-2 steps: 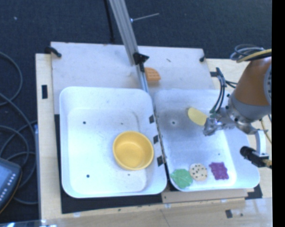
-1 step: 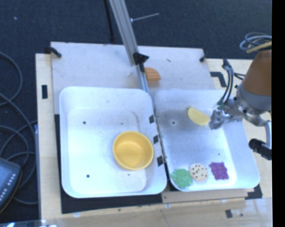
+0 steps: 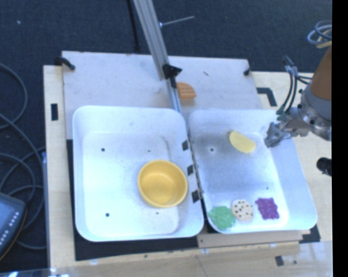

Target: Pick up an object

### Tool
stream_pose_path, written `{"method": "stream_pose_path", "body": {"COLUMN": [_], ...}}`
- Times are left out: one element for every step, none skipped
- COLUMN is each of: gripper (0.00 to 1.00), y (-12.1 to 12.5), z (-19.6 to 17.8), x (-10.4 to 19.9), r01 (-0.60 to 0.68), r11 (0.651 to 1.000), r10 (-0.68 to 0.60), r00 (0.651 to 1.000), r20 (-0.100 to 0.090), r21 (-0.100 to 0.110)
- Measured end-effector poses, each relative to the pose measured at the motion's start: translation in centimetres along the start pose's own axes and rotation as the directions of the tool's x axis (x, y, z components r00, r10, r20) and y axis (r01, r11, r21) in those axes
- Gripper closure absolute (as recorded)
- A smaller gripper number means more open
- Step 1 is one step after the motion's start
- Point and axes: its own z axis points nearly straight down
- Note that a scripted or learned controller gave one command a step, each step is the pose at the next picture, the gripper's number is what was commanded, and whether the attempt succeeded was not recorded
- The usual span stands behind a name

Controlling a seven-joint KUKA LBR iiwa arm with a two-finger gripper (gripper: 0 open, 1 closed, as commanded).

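Observation:
In the right bin (image 3: 289, 172) a yellow lemon-shaped piece (image 3: 242, 142) lies near the back. Along that bin's front edge sit a green leafy piece (image 3: 221, 217), a pale cookie with dark dots (image 3: 242, 210) and a purple piece (image 3: 268, 208). A yellow bowl (image 3: 162, 183) stands in the left bin (image 3: 104, 154). My gripper (image 3: 273, 135) hangs at the right bin's back right edge, just right of the lemon piece, with nothing seen in it.
An orange object (image 3: 186, 91) lies on the board behind the bins, beside a slanted metal rail (image 3: 153, 39). Cables run off the bench at left, and a tablet (image 3: 3, 224) lies at the lower left.

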Motion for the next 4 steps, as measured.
{"method": "stream_pose_path", "body": {"gripper": [1.00,1.00,1.00,1.00], "y": [0.0,-0.2,-1.8,-2.0], "z": [0.6,1.0,1.0,0.0], "x": [6.0,12.2,17.1,22.6], "r01": [0.002,0.003,0.002,0.005], "r11": [1.000,1.000,1.000,1.000], "r10": [-0.002,-0.003,-0.002,-0.005], "r00": [1.000,1.000,1.000,1.000], "r20": [-0.002,-0.003,-0.003,-0.004], "r21": [0.007,0.008,0.008,0.006]}}
